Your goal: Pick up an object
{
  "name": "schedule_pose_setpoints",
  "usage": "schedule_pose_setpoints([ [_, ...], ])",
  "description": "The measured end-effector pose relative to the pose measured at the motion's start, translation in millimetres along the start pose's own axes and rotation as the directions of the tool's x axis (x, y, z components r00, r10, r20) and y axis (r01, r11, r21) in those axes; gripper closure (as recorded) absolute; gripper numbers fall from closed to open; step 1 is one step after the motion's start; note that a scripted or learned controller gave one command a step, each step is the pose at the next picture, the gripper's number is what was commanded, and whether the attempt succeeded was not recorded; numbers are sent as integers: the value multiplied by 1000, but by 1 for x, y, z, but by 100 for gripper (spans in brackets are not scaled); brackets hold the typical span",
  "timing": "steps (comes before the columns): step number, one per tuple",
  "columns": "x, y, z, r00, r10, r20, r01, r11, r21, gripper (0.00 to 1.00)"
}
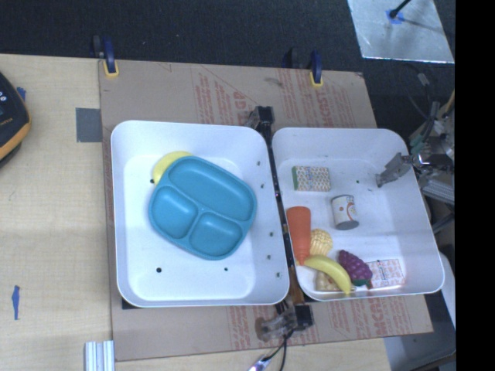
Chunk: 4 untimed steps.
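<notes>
The right bin [402,207] holds several small objects. A green-and-white patterned packet [312,178] lies near its back left. A small can [344,212] lies on its side in the middle. Along the left wall lies an orange carrot [299,233], with a piece of corn [321,243] beside it. A yellow banana [330,272], purple grapes [355,267] and a red-and-white packet [384,272] crowd the front. My gripper [391,172] pokes in over the bin's right rear part, well apart from all of them. The arm behind it is cut off by the view's edge.
The left bin [135,269] holds a blue divided plate [203,207] resting on a yellow object [168,163]. Both bins stand on a cardboard sheet [193,91] clamped to the wooden bench. A yellow-and-black device [11,122] lies at the far left.
</notes>
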<state>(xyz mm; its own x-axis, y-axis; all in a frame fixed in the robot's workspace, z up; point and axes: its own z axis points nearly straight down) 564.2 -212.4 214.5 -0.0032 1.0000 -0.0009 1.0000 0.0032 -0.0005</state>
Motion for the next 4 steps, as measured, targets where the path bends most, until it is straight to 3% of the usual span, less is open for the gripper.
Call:
schedule_pose_setpoints([
  [1, 71, 18, 76, 1000, -3, -1, 3, 1000, 4, 0],
  [2, 9, 14, 35, 1000, 1, 0, -1, 1000, 1, 0],
  [3, 1, -8, 121, 1000, -2, -1, 2, 1000, 4, 0],
  [4, -1, -8, 110, 1000, -5, 1, 5, 1000, 4, 100],
])
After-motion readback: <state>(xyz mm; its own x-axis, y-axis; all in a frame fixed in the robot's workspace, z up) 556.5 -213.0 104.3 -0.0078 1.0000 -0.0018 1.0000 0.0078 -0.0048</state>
